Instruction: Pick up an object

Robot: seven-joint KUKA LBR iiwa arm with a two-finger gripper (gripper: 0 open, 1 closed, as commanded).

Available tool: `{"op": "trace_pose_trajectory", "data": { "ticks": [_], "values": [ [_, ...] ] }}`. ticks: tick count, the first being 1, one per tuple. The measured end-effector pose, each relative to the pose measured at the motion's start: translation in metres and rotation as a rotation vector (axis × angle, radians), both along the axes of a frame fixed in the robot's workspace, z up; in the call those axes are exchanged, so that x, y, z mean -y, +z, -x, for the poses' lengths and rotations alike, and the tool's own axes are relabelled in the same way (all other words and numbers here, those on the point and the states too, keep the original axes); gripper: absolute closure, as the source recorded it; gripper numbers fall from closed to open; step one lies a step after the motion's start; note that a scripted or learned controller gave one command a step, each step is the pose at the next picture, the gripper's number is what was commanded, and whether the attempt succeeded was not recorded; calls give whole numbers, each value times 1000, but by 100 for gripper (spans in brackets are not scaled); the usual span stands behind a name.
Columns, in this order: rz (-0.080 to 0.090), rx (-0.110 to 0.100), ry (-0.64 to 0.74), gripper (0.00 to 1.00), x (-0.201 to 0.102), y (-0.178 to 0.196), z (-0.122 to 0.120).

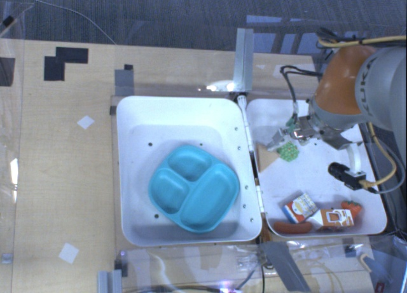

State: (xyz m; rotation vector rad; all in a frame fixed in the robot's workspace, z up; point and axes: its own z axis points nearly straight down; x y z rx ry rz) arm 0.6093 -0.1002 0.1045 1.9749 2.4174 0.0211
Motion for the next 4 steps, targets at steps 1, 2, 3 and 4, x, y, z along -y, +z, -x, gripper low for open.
{"op": "trace_pose_trajectory", "data": {
  "ticks": [1,2,3,4],
  "values": [
    [-3,-15,-79,0,10,-16,-2],
    [-1,-7,-78,100,10,-3,-4],
    [-2,-17,9,100,-49,82,-40],
    [-1,-18,136,100,-121,82,-60]
  ]
}}
